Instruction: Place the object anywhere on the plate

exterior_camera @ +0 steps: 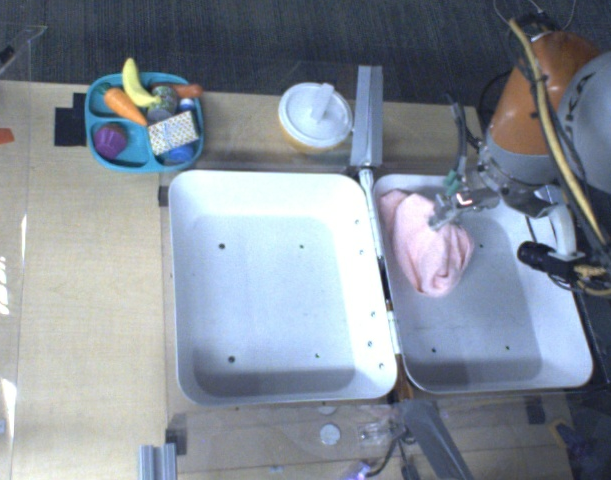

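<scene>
Camera view, two white bins (270, 368) side by side, one pink cloth (425, 248) bunched in the right bin's upper left, one gripper (450, 208) pinching the cloth's top, one blue plate (95, 153) of toy food on the bench at far left, one white lidded cup (315, 115)

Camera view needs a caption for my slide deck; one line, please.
KUKA arm's gripper over a pink cloth in the right bin; blue plate of toy food beyond.
</scene>
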`<state>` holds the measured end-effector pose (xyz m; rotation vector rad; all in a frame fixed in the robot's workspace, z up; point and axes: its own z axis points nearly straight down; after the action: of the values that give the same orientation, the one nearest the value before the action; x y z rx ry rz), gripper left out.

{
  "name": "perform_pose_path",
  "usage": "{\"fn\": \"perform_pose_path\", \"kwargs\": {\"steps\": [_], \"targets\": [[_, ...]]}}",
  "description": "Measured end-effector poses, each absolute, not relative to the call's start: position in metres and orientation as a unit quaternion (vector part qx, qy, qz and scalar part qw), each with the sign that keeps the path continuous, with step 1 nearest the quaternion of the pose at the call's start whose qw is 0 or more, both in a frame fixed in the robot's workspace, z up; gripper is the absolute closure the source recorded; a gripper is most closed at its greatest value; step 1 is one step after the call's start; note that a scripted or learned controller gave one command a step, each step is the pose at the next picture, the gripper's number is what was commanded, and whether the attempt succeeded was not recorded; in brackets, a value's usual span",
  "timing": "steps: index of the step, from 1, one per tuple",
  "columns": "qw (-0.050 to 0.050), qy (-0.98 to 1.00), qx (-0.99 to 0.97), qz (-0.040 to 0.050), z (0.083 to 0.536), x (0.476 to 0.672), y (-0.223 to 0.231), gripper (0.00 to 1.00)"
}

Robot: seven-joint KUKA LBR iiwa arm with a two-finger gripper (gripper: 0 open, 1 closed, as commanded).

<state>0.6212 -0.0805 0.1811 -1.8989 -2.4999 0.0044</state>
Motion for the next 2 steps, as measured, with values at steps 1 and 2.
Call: {"fn": "perform_pose_path", "kwargs": {"steps": [1,2], "targets": [[0.001,-0.798,-0.602,0.001,0.221,0.622,-0.079,1.0],[0.002,-0.903,-0.431,0.0006,0.221,0.614,-0.025,1.0]]}}
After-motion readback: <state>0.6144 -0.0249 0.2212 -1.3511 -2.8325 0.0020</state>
